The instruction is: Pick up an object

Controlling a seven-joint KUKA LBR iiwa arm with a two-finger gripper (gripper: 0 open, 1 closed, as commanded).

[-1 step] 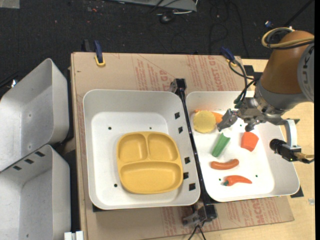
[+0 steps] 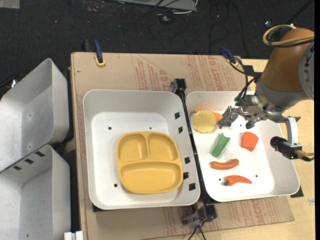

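The right bin (image 2: 280, 181) holds several toy foods. A pale yellow round piece (image 2: 203, 122) lies at its far left, with a small orange piece (image 2: 216, 116) tucked behind it. A green vegetable (image 2: 220, 144) lies tilted in the middle. An orange chunk (image 2: 249, 141) sits to its right. Nearer the front lie a red sausage (image 2: 224, 164) and a red-orange chili (image 2: 236, 180). My gripper (image 2: 238, 121) hangs over the bin's far part, between the yellow piece and the orange chunk. It is open, with nothing between its spread fingers.
The left bin (image 2: 100, 184) holds a yellow divided tray (image 2: 149, 162). A black divider (image 2: 189, 144) runs between the bins. Two white bins (image 2: 30, 134) stand off the bench at the left. The arm's orange band (image 2: 285, 64) looms over the right bin's far right corner.
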